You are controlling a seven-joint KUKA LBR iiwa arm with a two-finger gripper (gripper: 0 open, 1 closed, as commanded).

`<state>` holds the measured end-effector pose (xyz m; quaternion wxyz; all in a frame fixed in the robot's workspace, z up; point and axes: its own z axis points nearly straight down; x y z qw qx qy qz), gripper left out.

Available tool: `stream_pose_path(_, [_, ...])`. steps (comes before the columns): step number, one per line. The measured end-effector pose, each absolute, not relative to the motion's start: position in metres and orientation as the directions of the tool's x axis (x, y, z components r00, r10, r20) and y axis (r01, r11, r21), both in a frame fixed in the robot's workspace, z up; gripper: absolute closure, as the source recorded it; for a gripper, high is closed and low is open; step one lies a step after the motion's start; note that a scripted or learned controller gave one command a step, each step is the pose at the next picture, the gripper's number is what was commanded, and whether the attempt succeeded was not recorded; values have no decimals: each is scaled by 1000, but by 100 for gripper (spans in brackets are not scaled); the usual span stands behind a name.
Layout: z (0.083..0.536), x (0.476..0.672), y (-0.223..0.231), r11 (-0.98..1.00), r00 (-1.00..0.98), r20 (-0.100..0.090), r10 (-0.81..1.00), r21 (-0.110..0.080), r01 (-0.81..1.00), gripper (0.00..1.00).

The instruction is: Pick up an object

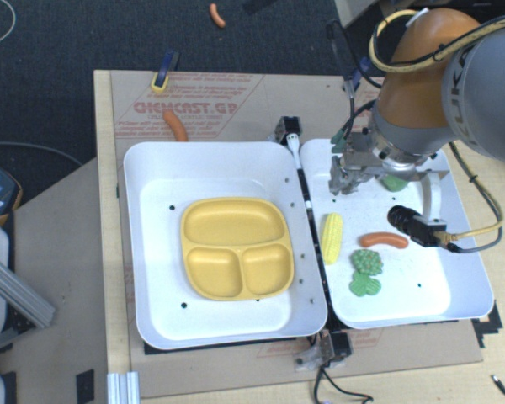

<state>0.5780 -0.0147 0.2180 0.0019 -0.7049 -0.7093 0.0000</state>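
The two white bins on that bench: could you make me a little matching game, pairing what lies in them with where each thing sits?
Things:
1. yellow plastic divided tray
2. yellow toy corn cob
3. orange-red toy sausage
4. green toy broccoli pieces

Places:
A. right bin, beside the wall shared with the left bin
B. middle of the left bin
C. right bin, nearest its front edge
D. right bin, just right of the corn cob, by a black cable end

Pairs: 1-B, 2-A, 3-D, 4-C
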Motion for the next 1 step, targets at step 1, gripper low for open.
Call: stream_pose_path(1, [218, 575, -17, 1, -1, 0, 1000, -2, 1000, 100])
